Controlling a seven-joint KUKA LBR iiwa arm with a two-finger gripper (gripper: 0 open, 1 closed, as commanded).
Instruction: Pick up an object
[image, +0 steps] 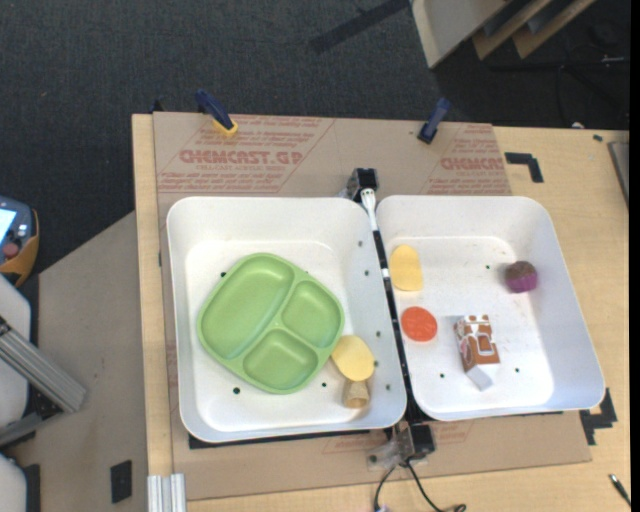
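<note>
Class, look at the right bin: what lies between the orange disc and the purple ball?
In the camera view, the orange-and-white carton lies roughly between the orange disc and the purple ball, slightly nearer the camera than the direct line.

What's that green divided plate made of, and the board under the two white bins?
The green plate looks like moulded plastic: one even colour, smooth matte sheen, rounded compartment ridges. The board looks like brown cardboard or fibreboard: dull tan, flat, with red printed lettering. The bins seem thin, glossy white plastic.
</note>
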